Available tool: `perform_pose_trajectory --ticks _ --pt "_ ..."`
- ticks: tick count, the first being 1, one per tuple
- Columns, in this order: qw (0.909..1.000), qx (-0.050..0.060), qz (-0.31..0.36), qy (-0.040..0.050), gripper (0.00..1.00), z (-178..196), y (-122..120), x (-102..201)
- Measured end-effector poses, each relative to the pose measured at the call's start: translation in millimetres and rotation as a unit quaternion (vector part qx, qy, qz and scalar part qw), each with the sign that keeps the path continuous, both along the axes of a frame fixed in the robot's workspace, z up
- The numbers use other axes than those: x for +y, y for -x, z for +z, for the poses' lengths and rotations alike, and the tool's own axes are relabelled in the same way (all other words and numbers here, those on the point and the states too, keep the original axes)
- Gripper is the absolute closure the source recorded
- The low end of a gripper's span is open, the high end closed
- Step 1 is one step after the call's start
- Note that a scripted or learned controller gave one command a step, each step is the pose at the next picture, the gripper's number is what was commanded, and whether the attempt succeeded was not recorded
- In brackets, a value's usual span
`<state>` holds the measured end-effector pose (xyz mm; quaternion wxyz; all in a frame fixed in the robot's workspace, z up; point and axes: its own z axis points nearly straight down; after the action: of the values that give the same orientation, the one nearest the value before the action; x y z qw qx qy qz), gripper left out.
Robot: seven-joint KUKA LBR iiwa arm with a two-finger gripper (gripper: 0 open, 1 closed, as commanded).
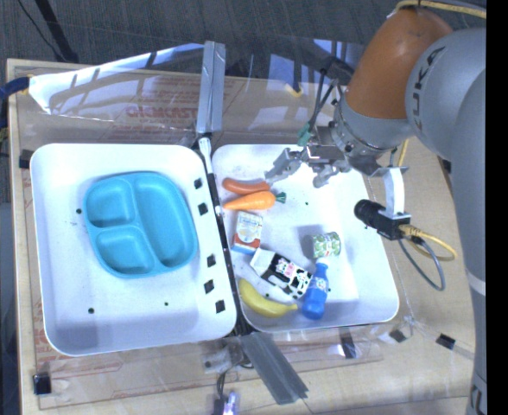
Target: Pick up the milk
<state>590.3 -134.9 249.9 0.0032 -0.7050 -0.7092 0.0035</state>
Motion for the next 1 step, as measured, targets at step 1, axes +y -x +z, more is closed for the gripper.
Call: perform_pose_trajectory --ticks 1 --pt "0.9999 0.0 -0.016 -0.0004 0.0 -115.6 84.4 -15.1"
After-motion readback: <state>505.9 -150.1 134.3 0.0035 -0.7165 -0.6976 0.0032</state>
